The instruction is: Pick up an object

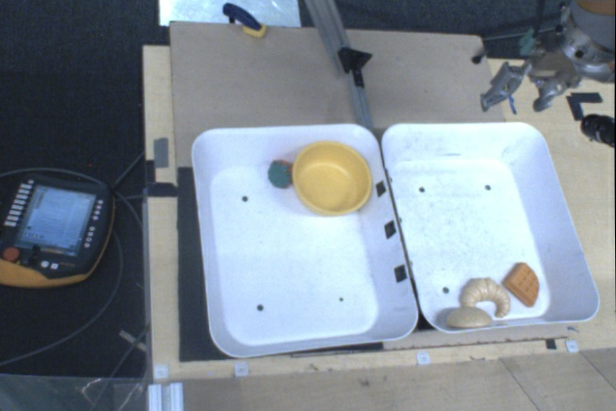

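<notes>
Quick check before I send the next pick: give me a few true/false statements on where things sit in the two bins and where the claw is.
1. The yellow bowl sits in the left bin. True.
2. A small green thing lies against the bowl's left side. True.
3. The claw holds the croissant. False: the croissant lies in the right bin, near its front edge; the claw is above the bench behind that bin, open.
4. The orange waffle is in the left bin. False: it is in the right bin, beside the croissant.
5. A pale oval piece lies by the croissant. True.
</notes>
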`<state>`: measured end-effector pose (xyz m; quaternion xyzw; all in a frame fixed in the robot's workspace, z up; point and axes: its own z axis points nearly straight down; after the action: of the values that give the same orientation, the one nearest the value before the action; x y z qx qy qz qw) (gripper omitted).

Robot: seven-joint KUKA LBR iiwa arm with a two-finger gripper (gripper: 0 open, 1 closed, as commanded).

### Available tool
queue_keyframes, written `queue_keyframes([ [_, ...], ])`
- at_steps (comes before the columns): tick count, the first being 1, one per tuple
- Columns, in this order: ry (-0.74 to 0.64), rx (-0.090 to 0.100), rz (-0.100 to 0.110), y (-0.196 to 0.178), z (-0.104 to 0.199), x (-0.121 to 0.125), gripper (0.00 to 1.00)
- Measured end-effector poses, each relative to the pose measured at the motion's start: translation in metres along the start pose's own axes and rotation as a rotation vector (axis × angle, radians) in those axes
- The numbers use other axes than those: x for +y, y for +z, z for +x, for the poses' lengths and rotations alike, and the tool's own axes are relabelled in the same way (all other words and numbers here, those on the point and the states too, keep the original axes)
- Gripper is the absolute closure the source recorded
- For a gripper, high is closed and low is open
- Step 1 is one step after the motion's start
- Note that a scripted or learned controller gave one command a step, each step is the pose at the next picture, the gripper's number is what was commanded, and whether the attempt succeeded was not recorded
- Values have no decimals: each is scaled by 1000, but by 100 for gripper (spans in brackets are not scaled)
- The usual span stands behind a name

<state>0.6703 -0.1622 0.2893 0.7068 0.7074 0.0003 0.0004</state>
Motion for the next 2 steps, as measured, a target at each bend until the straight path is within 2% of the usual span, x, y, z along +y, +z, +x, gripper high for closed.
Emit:
queue_keyframes([
  [1, 1, 1, 4, 57, -7, -5, 0],
  [2, 1, 1, 4, 102, -10, 1, 0],
])
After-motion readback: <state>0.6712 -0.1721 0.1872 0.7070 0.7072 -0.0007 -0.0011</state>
